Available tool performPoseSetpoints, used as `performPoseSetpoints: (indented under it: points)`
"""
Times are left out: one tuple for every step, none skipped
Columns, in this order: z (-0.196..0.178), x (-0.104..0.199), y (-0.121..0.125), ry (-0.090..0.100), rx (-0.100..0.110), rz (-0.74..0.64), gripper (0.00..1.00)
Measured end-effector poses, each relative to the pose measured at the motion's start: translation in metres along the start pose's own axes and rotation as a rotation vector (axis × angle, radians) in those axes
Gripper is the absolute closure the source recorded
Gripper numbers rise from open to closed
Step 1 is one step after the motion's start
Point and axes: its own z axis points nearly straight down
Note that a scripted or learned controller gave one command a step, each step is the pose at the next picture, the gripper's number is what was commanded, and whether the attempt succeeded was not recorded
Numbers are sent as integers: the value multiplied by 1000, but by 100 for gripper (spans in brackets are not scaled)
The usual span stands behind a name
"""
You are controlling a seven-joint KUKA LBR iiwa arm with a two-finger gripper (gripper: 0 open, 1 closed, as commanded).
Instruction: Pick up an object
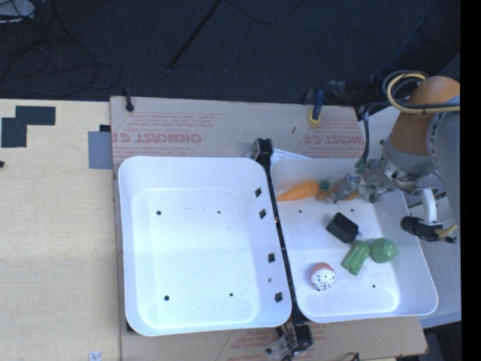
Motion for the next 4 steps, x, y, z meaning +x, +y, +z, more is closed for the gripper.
performPoseSetpoints:
  points:
    - [-8, 0, -1, 1, 2, -1, 0]
    - [-16, 1, -3, 3, 14, -7, 100]
    - [7, 72, -2, 3, 7, 3, 100]
    - [-130, 134, 1, 2, -7, -1, 100]
